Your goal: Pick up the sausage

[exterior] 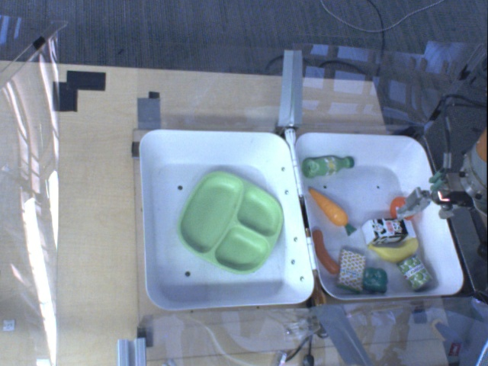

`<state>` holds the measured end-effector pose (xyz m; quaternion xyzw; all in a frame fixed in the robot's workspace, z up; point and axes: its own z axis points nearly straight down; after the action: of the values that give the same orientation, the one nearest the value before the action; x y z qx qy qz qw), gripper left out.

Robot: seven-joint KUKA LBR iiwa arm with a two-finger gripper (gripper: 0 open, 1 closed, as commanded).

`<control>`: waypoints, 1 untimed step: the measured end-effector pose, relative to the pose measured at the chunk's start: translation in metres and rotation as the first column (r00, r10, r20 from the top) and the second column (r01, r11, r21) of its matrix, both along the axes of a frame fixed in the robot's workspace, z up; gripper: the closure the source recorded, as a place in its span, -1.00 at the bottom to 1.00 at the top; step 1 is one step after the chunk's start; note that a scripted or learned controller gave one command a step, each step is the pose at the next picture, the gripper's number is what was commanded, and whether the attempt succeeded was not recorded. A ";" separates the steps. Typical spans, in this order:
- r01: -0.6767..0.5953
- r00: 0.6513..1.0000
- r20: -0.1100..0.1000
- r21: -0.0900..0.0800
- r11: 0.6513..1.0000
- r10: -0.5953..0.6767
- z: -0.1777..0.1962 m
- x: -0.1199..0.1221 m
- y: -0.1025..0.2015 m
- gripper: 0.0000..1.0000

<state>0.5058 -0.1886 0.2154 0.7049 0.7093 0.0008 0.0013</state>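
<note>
Two shallow white bins sit side by side on the wooden desk, split by a grey divider bar at the far edge. The left bin carries a green sectioned plate, lying roughly in its middle, tilted against the bin's edges.

The right bin holds the clutter. The sausage, reddish-brown and slim, lies near the bin's left wall toward the near side, running lengthwise down the bin. Just beyond it, further from the camera, is an orange carrot with its green tip pointing toward the bin's middle. A green bottle lies on its side near the far left corner. Beside the sausage's near end is a checkered packet, with a dark green lump just beside that. A small milk carton rests against a yellow banana, and a green can lies near the bin's near right corner. A red-orange item is partly hidden behind the carton.

The gripper comes in over the right side of this bin, above the red-orange item and carton, well apart from the sausage. Its fingers look slightly spread with nothing between them, though they are small and blurred here.
</note>
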 end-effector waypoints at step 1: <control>-0.299 0.954 0.001 -0.001 0.954 0.299 -0.022 -0.002 -0.018 -1.00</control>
<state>0.5041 -0.2061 0.1931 0.5896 0.8077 0.0009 0.0021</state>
